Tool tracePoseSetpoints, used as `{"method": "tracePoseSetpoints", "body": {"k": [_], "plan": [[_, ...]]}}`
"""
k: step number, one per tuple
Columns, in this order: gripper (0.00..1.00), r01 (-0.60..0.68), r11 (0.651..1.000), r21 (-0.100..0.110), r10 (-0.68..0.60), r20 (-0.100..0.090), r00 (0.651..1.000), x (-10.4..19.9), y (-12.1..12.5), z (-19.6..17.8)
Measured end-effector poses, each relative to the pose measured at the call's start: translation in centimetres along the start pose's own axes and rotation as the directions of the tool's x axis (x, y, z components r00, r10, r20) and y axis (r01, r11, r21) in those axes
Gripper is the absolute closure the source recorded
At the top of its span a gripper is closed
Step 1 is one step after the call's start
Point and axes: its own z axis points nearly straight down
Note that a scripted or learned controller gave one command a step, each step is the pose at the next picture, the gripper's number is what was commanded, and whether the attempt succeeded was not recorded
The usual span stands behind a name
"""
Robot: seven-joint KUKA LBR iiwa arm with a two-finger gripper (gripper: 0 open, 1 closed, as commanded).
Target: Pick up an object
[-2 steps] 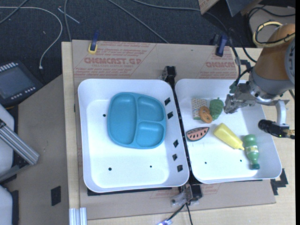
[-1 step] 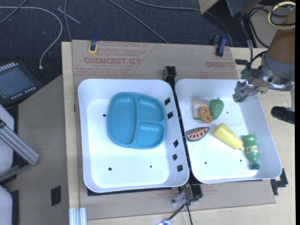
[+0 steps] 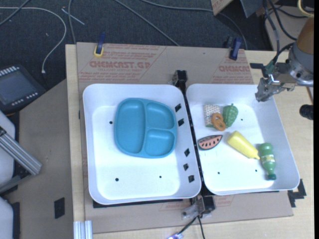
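The right bin (image 3: 279,128) holds several toy foods: a watermelon slice (image 3: 210,142), a yellow piece (image 3: 241,145), a green bottle (image 3: 267,159), a green strawberry-like piece (image 3: 230,115), a small orange pretzel (image 3: 218,121) and a pale cracker (image 3: 211,112). My gripper (image 3: 264,91) hangs over the right bin's upper right corner, apart from all of them, with nothing seen between its fingers.
The left bin (image 3: 99,168) carries a blue divided plate (image 3: 144,127). Black clips (image 3: 185,148) line the seam between the bins. Blue clamps (image 3: 99,48) pin the cardboard at the back. Cables lie on the floor beyond the bench.
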Motion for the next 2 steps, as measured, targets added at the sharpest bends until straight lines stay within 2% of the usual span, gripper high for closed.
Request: {"method": "tracePoseSetpoints", "body": {"k": [1, 2], "plan": [[1.00, 0.003, 1.000, 0.009, -0.003, -0.004, 1.000, 5.7, -0.8, -0.4], [1.00, 0.003, 1.000, 0.009, -0.003, -0.004, 1.000, 10.8, -0.9, -0.3]]}}
